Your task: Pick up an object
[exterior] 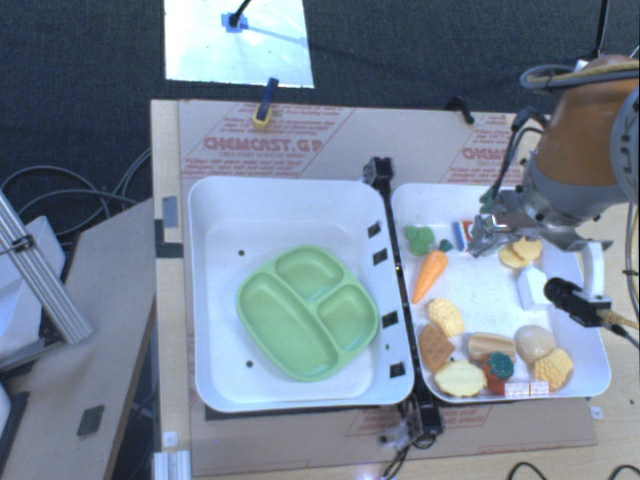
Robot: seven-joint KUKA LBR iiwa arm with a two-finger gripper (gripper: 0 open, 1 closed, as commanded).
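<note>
My gripper [487,236] hangs over the back part of the right bin [470,308], below the grey arm with its orange band. A small blue and red item [460,234] lies just left of it, and a pale yellow piece [520,255] just right. A green broccoli [420,238] and an orange carrot [430,274] lie further left. Nothing shows in the gripper's grasp.
The left bin [230,218] holds a green divided plate [305,311]. A white block [528,289] sits in the right bin, with several toy foods along its front edge: a waffle-like piece [435,347], a yellow slice [458,378], and a corn piece [553,368]. A black divider [392,268] separates the bins.
</note>
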